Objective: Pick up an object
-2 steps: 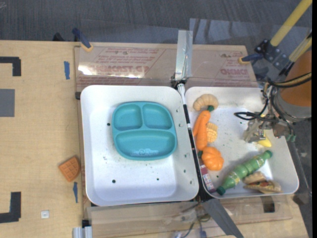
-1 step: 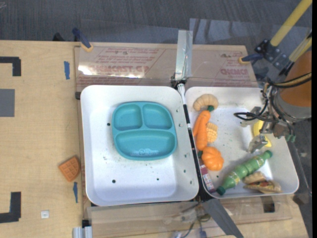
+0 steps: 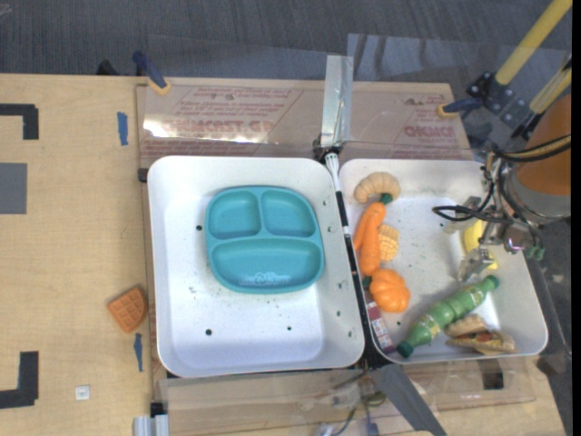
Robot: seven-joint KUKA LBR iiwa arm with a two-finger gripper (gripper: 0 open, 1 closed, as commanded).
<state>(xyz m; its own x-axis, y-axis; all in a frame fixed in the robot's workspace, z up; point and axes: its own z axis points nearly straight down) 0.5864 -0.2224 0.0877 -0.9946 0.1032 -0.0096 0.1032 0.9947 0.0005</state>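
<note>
The grey arm with its orange band (image 3: 556,143) is cut off by the right edge, its gripper (image 3: 481,260) partly covers a small yellow toy (image 3: 472,237), and the gripper's fingers are too small to make out.

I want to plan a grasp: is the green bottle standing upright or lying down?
Lying down. The green bottle rests slantwise along the right bin's floor.

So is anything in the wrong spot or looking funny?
Yes. A small orange waffle-like toy lies on the bench outside both bins, left of the left bin. The other toy food sits in the right bin.
</note>
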